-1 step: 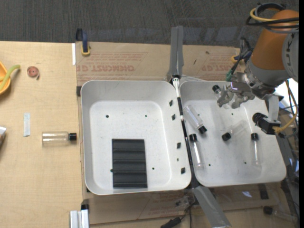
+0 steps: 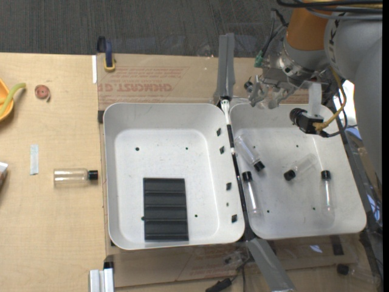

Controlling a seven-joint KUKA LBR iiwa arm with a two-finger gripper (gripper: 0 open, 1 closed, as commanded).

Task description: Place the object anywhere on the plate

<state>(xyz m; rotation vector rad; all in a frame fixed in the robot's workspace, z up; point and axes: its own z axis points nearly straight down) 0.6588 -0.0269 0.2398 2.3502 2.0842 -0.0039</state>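
Observation:
A black ribbed plate [image 2: 165, 209] lies flat in the left bin [image 2: 121, 126], toward its front. Several clear vials with black caps lie in the right bin [image 2: 340, 224]: one [image 2: 250, 154] near its left wall, one [image 2: 250, 193] along the left edge, one [image 2: 299, 168] in the middle, one [image 2: 327, 190] to the right. My gripper [image 2: 266, 95] hangs above the back left corner of the right bin, well above the vials. I see nothing between its fingers.
On the wooden bench to the left lie a loose clear vial [image 2: 75, 176], a small white strip [image 2: 34, 160], a reddish disc [image 2: 41, 91] and an orange-yellow item [image 2: 6, 100] at the edge. A metal divider [image 2: 226, 66] rises between the bins at the back.

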